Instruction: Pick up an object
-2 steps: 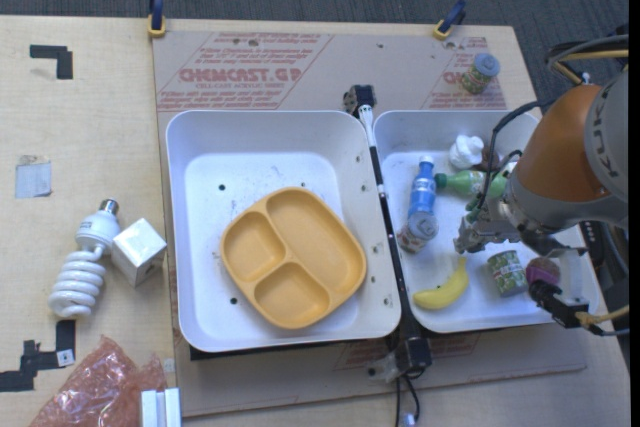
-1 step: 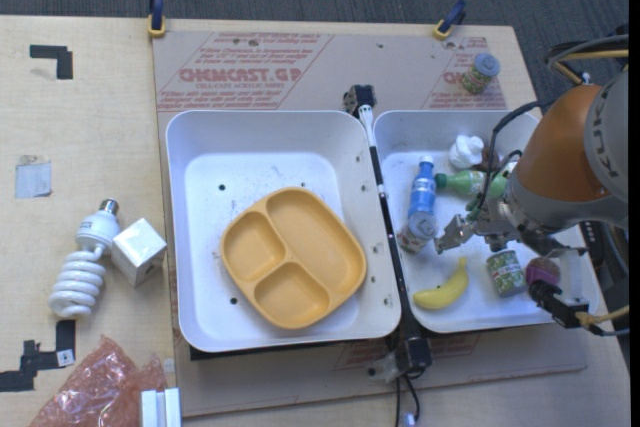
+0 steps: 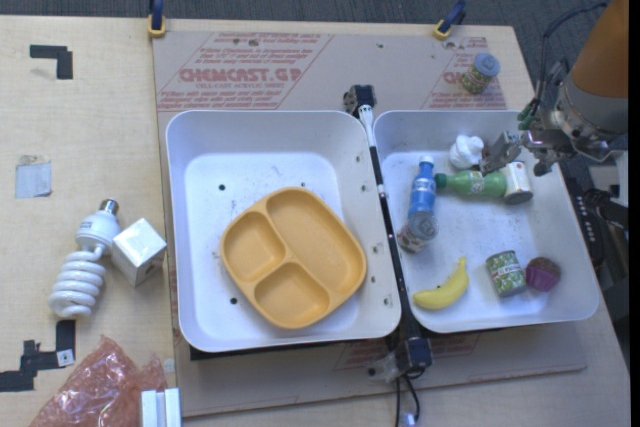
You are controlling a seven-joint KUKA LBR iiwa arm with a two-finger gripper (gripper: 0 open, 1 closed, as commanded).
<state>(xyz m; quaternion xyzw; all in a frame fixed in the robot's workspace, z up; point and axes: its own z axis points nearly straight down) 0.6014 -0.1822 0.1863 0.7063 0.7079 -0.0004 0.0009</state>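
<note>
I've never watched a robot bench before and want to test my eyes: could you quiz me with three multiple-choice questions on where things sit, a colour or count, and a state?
1. Where is the yellow divided tray?
A. left bin
B. right bin
C. on the bench

2. How many compartments has it?
A. two
B. three
C. five

3. How is the green bottle?
A. upright
B. on its side
C. outside both bins

Key: 1 A, it fills the left bin. 2 B, three hollows show. 3 B, it lies flat in the right bin, near the gripper.

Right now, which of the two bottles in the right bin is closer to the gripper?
The green bottle, lying across the bin's upper part right beside the gripper. The blue bottle lies farther off, near the divider between the bins.
</note>
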